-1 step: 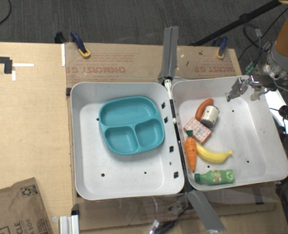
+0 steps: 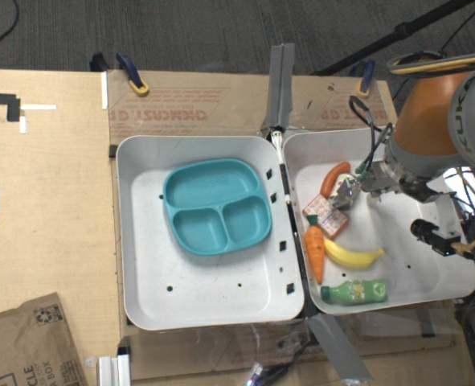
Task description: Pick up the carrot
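The carrot [image 2: 314, 253] is orange with a small green top. It lies lengthwise at the left side of the right bin [image 2: 430, 284], close to the divider between the bins. My gripper [image 2: 348, 193] hangs low over the upper middle of that bin, up and to the right of the carrot and apart from it. It sits just above a red-and-white packet [image 2: 328, 216] and beside a red-orange sausage [image 2: 333, 179]. Nothing shows as held.
A yellow banana [image 2: 354, 256] touches the carrot's right side. A green bottle [image 2: 355, 293] lies below them near the front wall. The left bin [image 2: 141, 280] holds a teal divided plate [image 2: 217, 206]. Cables and the arm's body crowd the right bin's right side.
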{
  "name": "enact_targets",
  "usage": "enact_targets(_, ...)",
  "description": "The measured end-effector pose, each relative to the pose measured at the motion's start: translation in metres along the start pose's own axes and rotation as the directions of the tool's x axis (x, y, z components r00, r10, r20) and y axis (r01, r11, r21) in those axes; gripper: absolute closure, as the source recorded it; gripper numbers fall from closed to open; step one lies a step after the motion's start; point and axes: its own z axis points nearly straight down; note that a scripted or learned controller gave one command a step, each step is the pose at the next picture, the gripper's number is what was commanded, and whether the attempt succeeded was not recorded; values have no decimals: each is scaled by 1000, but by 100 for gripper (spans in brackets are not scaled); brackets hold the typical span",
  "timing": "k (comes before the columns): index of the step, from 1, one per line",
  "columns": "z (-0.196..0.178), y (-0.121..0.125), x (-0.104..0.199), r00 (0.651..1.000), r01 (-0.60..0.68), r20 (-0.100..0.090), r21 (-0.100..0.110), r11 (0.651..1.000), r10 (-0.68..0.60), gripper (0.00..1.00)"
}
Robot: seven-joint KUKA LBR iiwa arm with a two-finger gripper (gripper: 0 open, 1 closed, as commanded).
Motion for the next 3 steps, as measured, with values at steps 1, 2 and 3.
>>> enact_targets(1, -9, 0, -2, 1000, -5, 1, -1, 1000, 5, 100)
enact_targets(2, 20, -16, -18, 996, 90, 2, -29, 996, -90, 100)
enact_targets(3, -65, -67, 78, 975, 224, 1, -1, 975, -224, 100)
